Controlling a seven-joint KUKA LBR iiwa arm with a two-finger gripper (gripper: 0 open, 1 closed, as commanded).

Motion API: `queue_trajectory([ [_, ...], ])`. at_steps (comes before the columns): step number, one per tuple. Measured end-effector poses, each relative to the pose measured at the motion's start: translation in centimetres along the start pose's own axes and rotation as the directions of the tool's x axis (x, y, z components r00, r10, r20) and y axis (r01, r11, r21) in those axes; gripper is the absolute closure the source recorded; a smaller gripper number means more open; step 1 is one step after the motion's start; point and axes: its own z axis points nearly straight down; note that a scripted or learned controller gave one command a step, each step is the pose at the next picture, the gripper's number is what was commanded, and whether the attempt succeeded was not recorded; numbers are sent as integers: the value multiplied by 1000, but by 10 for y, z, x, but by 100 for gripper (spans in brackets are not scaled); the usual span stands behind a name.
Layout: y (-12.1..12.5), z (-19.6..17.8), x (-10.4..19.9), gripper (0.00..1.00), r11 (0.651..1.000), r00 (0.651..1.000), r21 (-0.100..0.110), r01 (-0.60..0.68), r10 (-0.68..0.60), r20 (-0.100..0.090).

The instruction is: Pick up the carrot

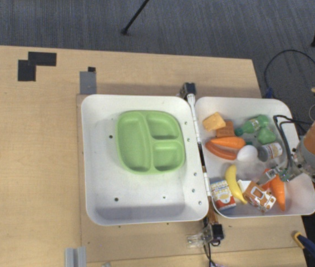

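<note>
Two white bins sit side by side on the desk [29, 166]; the left bin [99, 204] holds one green divided plate [149, 141]. In the crowded right bin [308, 204], one carrot [227, 143] lies well left of the claw [282, 174], whose grip state cannot be told. A smaller orange piece [279, 192] sits just beside the claw near the bin's right wall.

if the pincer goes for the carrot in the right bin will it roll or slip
The carrot looks like smooth moulded plastic, so probably stiff, light, and somewhat slippery. Its tapered round shape suggests it may roll or pivot when nudged. It lies close beside the white egg and near the banana, so a push would likely shift those neighbours too.
</note>
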Motion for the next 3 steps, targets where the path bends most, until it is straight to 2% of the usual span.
queue_trajectory([
  [1, 9, 0, 17, 0, 895, 895, 1, 445, -445, 6],
  [2, 28, -2, 51, 0, 791, 791, 2, 612, -612, 15],
  [3, 68, 0, 83, 0, 831, 831, 5, 556, -556, 0],
])
